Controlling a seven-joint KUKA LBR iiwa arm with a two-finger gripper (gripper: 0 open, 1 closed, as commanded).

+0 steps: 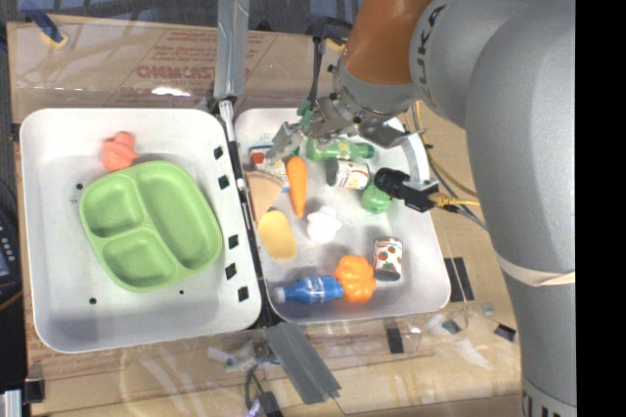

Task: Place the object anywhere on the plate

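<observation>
The gripper [293, 133], its state impossible to tell, hovers by the right bin's [430, 254] far edge above the carrot [295, 185], likely a light, stiff, slick toy best pinched across its thick top, with the green plate [152, 224] waiting in the left bin [49, 151].

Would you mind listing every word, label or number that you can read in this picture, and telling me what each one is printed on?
"KUKA", partly seen, runs along the grey arm beside its orange band.
Red print on the cardboard behind the bins, under clear film: a large word beginning "CHEM", the rest too blurred to read.
Labels on the small can, the blue bottle and the green bottle: too small to read.
</observation>
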